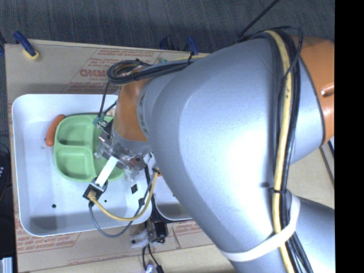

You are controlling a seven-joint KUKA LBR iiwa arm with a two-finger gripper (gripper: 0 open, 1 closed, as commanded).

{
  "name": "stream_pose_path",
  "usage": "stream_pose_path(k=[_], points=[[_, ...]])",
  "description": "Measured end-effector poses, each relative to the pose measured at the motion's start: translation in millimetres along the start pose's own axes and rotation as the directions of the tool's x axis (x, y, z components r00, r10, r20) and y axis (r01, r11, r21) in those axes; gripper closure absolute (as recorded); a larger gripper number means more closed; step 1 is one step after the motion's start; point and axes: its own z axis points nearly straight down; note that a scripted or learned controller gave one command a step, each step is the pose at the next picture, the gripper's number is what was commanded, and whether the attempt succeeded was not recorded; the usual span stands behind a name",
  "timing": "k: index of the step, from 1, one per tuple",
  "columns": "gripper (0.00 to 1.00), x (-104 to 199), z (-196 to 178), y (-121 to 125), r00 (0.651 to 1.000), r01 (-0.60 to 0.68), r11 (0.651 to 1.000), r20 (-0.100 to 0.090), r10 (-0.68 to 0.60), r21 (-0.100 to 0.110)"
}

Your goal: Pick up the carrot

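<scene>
Big and grey, the arm [239, 152] was seen closest, reaching over the left bin [28, 169]. Whether the claw [116, 155] was apart or together could not be told. It was hung above one green tray [77, 149]. One carrot [54, 129] was tucked against the tray's far-left edge, probably not yet reached.

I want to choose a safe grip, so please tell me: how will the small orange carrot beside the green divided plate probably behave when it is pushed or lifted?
The small orange carrot looks rounded and elongated, so it may roll if pushed sideways. It lies against the green divided plastic plate, which could block rolling that way. Its smooth surface suggests it might slip from a loose grip in the white bin.
</scene>
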Motion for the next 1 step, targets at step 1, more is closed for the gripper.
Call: stream_pose_path(k=[1], points=[[1.00,-2.2,-8.7,-0.5,1.000,0.002,1.000,0.008,-0.002,0.006]])
